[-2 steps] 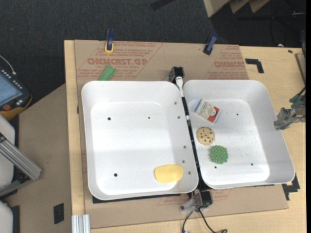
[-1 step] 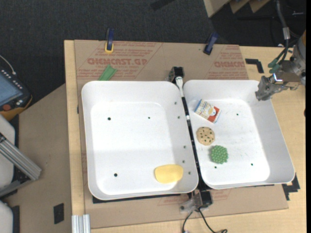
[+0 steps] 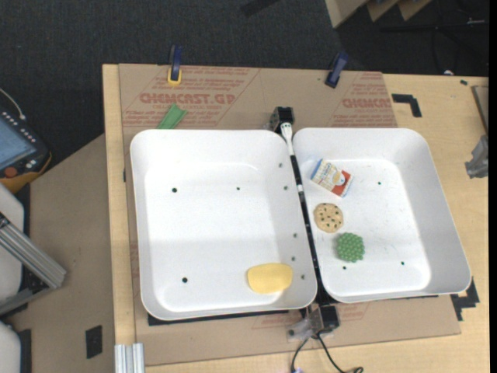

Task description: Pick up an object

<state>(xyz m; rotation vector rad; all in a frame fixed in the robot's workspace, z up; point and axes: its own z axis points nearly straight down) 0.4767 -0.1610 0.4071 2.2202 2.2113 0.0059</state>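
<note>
Lying in two white bins, four small objects are waiting to be picked.

A yellow lump (image 3: 269, 278) is sitting near the front right corner of the left bin (image 3: 178, 231). A small carton (image 3: 331, 177), a cookie (image 3: 328, 217) and a green ball (image 3: 349, 247) are lining the right bin's (image 3: 404, 208) left side. The claw (image 3: 477, 160) is showing as a grey shape at the right edge, well apart from them; released or clenched, I cannot tell.

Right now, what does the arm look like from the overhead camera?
A small piece of the arm pokes in at the right edge beside the right bin: dull grey, angular, metallic-looking. It is too little to make out cables or markings.
</note>
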